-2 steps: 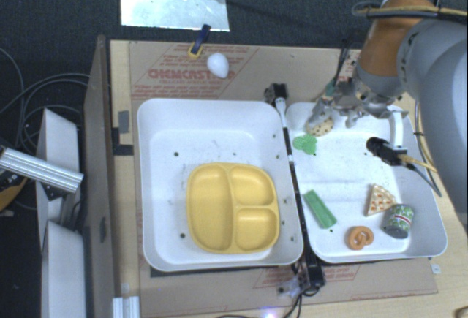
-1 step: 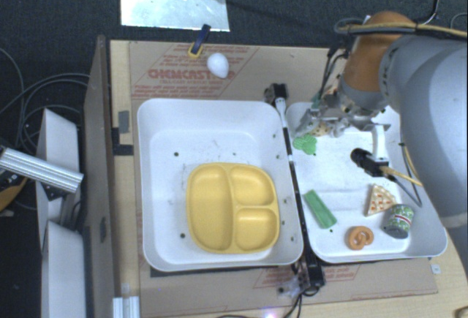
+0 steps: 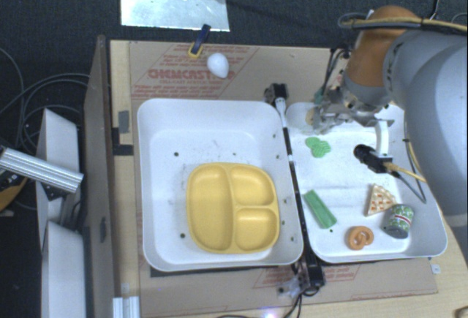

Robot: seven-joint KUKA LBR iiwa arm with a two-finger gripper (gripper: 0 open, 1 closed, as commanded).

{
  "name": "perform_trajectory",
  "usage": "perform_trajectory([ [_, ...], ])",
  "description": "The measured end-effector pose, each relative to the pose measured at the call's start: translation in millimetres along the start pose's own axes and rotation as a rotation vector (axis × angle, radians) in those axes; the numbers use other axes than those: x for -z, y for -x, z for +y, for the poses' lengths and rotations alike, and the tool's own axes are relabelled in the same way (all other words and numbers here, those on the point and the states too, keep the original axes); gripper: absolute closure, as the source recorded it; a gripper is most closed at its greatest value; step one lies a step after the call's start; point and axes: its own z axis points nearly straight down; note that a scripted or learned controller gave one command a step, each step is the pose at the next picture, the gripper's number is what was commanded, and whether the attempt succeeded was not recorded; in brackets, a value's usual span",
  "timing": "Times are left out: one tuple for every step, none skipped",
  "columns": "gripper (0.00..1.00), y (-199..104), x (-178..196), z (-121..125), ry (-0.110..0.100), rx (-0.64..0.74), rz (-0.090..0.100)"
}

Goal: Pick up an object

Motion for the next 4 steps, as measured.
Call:
perform_trajectory([
  [0.0,0.1,-0.1,0.2,0.001,0.001,-0.001],
  [0.0,-1.4,-13.8,-20.3,-0.009,-0.007,-0.001],
  [0.0,13.2,-12.6,-20.2,-0.005,-0.007,-0.001],
  [0.0,11.2,-12.5,-19.0,-0.004,-0.004,-0.001],
])
